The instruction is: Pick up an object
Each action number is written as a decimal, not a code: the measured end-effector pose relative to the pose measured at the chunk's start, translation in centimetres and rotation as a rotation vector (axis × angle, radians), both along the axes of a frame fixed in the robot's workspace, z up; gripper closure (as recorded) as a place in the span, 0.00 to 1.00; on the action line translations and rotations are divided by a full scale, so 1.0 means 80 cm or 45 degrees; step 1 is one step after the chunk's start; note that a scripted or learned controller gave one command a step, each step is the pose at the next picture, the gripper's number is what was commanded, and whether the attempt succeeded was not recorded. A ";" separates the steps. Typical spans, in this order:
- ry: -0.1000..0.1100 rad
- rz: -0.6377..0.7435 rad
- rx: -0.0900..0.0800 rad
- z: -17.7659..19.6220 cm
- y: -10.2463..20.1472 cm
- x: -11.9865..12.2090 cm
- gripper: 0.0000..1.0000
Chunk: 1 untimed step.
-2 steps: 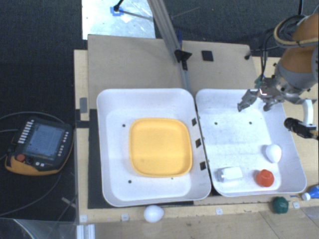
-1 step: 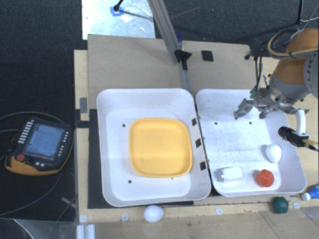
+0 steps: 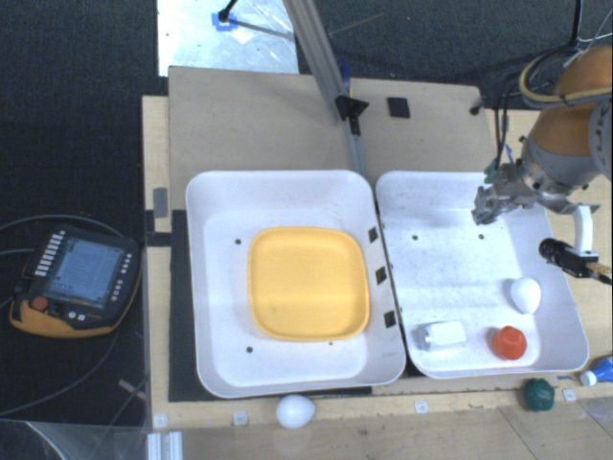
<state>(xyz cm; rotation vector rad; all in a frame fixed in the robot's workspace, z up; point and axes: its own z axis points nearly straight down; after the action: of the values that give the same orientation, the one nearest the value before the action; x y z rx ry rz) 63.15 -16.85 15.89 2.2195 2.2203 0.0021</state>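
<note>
My gripper (image 3: 487,206) hangs over the far part of the right bin (image 3: 450,257), with nothing seen in it. Three things lie along that bin's near side: a white egg-shaped object (image 3: 525,295) at the right, a red-orange rounded object (image 3: 509,342) just in front of it, and a small white block (image 3: 442,334) to the left of that. All three lie well apart from the gripper. In the left bin (image 3: 211,257) rests a yellow square plate (image 3: 308,282).
A white egg (image 3: 295,411) and a dark green ball (image 3: 538,394) lie on the bench in front of the bins, with a blue item (image 3: 600,372) at the far right. A teach pendant (image 3: 75,286) sits on the floor to the left.
</note>
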 end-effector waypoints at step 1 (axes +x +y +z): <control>-0.004 0.000 -0.001 0.078 -0.001 -0.006 1.00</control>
<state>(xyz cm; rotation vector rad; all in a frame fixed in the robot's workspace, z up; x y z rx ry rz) 62.70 -16.90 22.10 2.2175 2.2185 0.0052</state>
